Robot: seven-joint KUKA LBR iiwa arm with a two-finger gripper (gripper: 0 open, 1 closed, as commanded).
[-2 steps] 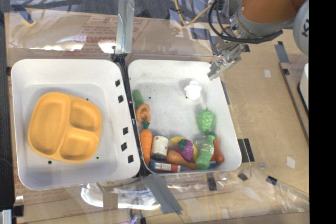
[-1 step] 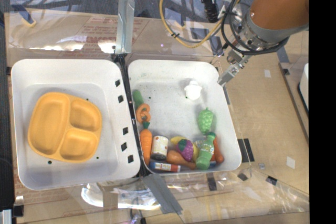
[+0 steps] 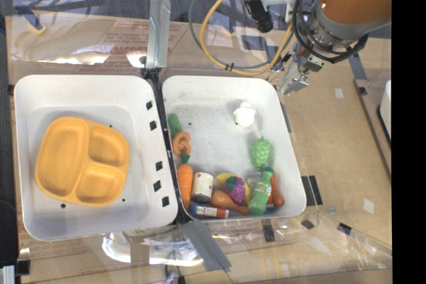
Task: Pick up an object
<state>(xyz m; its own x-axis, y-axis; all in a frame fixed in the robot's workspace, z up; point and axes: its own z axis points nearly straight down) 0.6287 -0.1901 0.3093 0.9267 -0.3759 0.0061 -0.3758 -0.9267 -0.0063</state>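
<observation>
**Arm parked above the right bin's far corner**

The bench is covered with brown cardboard under clear, taped plastic sheeting, with dark grey carpet beyond. The left bin [image 3: 26, 143] holds a yellow divided plate [image 3: 81, 161]. The right bin [image 3: 200, 93] has toys heaped along its near edge: a carrot [image 3: 184, 181], a green bottle [image 3: 261, 192], a small can [image 3: 202, 187], green grapes [image 3: 261, 151], and a white piece [image 3: 244, 115] lying apart. The gripper [image 3: 293, 82] hangs just outside the bin's far right corner; whether its jaws are apart or closed cannot be told. Yellow and black cables [image 3: 219, 16] loop behind.
</observation>
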